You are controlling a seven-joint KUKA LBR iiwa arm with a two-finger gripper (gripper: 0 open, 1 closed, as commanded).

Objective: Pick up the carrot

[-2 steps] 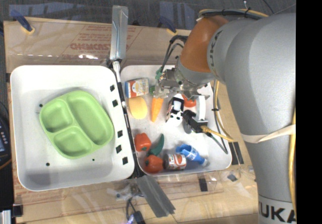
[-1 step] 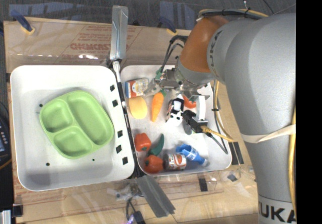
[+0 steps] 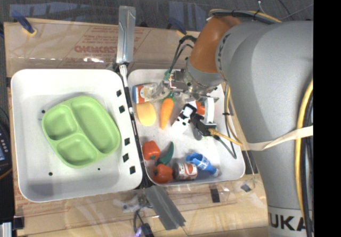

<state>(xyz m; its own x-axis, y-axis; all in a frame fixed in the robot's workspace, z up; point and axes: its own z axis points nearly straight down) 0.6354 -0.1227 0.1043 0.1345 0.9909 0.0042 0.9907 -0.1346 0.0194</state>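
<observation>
My grey arm (image 3: 266,87) fills the 3 o'clock side, reaching over the right bin (image 3: 234,169).
My hand (image 3: 173,86) hangs at the bin's 12 o'clock end, and I cannot tell whether it is spread or pressed together. The carrot (image 3: 167,111) lies just at the hand's 6 o'clock, its green top nearest the hand, tip pointing toward 6. A yellow piece (image 3: 146,114) sits just beside the carrot at 9 o'clock. A small can (image 3: 186,171) and a blue item (image 3: 201,162) lie toward 5 o'clock. The green divided plate (image 3: 81,130) rests in the left bin (image 3: 26,87), well apart.
</observation>
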